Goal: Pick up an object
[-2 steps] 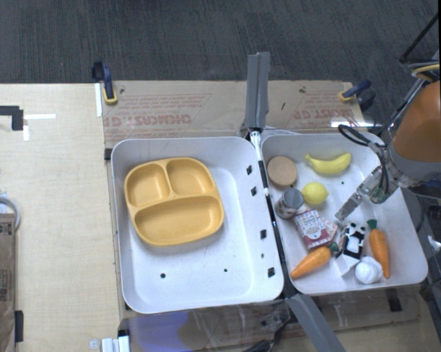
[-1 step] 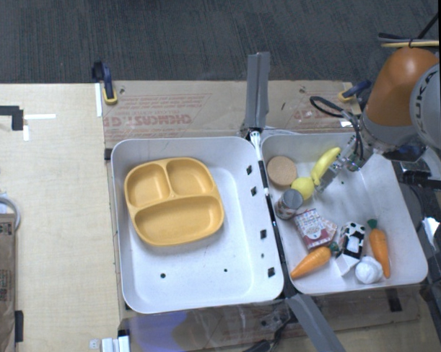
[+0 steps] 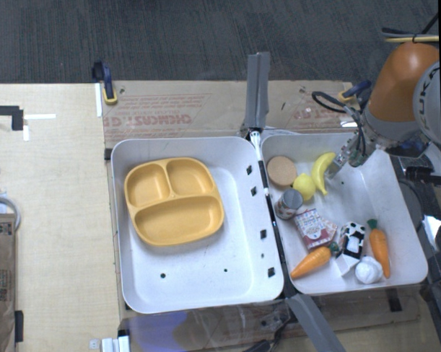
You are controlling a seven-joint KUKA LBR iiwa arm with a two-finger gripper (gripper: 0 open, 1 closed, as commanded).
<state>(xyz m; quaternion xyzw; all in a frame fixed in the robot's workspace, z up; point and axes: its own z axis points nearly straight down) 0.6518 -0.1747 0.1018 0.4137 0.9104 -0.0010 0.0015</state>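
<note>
The arm [image 3: 408, 78] reaches in from the right, angled down over the right bin [image 3: 395, 202], its gripper [image 3: 340, 162] just beside the banana [image 3: 321, 172]; finger state cannot be determined.

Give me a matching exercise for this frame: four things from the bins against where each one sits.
Things:
1. yellow divided plate
2. banana
3. white ball
4. round tan disc

Places:
A. right bin, near front right corner
B. left bin
C. right bin, back left corner
D. right bin, just beside the gripper

Pairs: 1-B, 2-D, 3-A, 4-C
</note>
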